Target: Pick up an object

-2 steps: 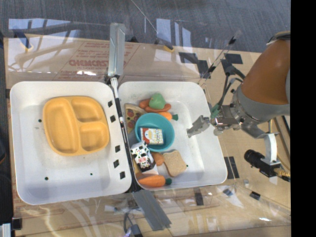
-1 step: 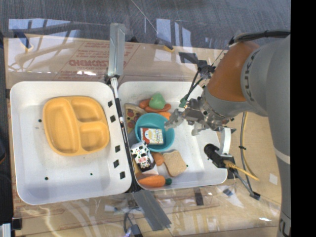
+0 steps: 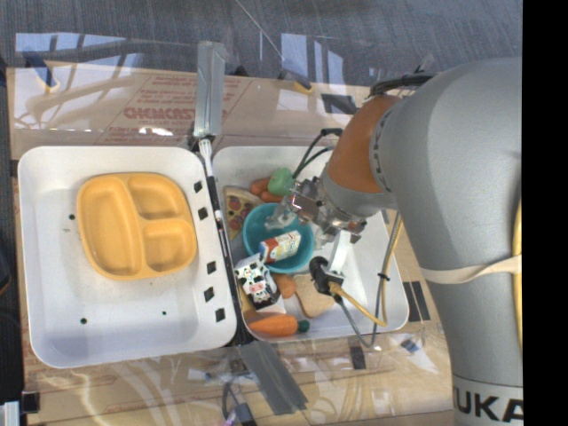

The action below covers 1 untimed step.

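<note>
The right bin (image 3: 398, 302) holds a heap of toy food. A teal bowl (image 3: 264, 224) lies in its middle with a small red-and-white carton (image 3: 284, 248) resting in it. Around it are a pizza slice (image 3: 239, 208), a green piece (image 3: 280, 181), a cow-patterned carton (image 3: 256, 283), a toast slice (image 3: 312, 302) and a carrot (image 3: 273, 326). My gripper (image 3: 302, 206) hangs low over the bowl's right rim, just above the red-and-white carton. The arm's wrist hides the right part of the bin.
The left bin (image 3: 44, 282) holds a yellow divided tray (image 3: 135, 224). A ridge with black clips (image 3: 213, 247) separates the two bins. A cable with a black connector (image 3: 321, 277) dangles from the wrist over the toast. The large grey arm body fills the right side.
</note>
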Available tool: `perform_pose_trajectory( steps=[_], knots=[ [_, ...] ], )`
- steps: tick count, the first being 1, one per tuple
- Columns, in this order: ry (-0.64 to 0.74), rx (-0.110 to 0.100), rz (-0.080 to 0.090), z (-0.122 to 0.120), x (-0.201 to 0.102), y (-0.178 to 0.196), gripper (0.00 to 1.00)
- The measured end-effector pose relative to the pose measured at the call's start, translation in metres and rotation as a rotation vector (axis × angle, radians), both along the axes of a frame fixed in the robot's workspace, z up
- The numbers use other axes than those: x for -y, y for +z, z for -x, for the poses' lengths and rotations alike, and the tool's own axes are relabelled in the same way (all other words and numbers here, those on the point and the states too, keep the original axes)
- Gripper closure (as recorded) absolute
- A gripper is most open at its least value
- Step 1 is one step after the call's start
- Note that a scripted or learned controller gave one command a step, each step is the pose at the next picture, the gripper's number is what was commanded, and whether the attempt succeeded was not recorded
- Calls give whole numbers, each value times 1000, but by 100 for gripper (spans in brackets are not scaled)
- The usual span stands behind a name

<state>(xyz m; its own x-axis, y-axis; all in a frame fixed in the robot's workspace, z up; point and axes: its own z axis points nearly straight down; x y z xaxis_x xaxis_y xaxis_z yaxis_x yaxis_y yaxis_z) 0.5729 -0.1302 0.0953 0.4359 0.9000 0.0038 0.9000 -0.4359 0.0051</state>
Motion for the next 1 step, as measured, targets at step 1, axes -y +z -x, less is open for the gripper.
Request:
perform_pose_trajectory(
  steps=[1],
  knots=[
    [4, -7, -3, 2, -1, 8, 100]
  ],
)
